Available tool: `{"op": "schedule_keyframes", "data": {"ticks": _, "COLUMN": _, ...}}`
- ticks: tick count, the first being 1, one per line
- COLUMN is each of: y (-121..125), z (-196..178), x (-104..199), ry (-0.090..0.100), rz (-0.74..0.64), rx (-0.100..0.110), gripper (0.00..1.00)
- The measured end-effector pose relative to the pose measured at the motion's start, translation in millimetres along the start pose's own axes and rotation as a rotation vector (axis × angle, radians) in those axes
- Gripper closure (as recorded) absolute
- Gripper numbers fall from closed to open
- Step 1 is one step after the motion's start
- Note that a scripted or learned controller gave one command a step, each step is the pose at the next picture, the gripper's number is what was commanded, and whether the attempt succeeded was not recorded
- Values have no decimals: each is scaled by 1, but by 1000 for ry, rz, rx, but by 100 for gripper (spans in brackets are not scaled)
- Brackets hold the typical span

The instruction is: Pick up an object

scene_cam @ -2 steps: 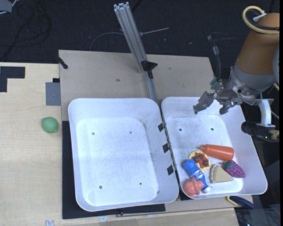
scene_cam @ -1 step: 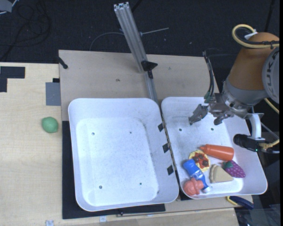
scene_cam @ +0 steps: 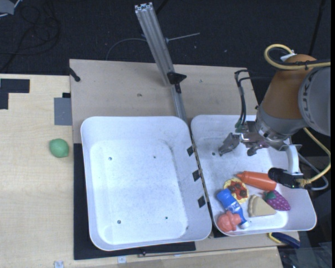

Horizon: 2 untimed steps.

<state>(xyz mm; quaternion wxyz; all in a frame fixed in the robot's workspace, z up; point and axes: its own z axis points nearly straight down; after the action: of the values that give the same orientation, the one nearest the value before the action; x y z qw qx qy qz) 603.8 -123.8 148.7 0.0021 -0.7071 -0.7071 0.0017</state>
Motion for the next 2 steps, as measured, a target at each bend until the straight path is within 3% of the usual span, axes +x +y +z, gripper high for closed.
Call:
{"op": "schedule_keyframes", "data": {"ticks": 1, "y": -1, "z": 53, "x": 1, "ry": 0, "rz": -1, "rx": 0, "gripper": 0}}
{"op": "schedule_keyframes", "data": {"ticks": 2, "y": 0, "z": 40, "x": -1, "ry": -1, "rz": 2, "rx": -5, "gripper": 100}}
